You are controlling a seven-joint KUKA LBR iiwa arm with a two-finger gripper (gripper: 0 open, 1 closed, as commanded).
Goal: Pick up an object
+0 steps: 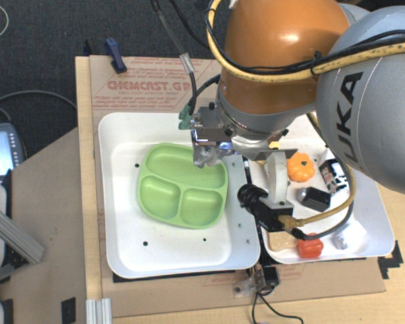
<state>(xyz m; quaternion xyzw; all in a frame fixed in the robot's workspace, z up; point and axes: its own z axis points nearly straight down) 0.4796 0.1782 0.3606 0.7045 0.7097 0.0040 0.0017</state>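
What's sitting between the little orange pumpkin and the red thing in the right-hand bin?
In the camera view, a small black block lies between the pumpkin and the red thing, with a yellow cable crossing there.

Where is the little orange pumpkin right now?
The little orange pumpkin sits in the right bin of the camera view, just under the arm, with a small black block below it.

- The table (148, 79) is a pale brown board with red lettering printed along its far edge.
- A blue clamp (115, 55) sits at its far left corner.
- Two shallow white bins lie side by side on it, touching along their inner rims.
- The left bin (115, 201) takes up most of the board's middle.
- The right bin (374, 228) reaches the board's right side, partly hidden under the arm.
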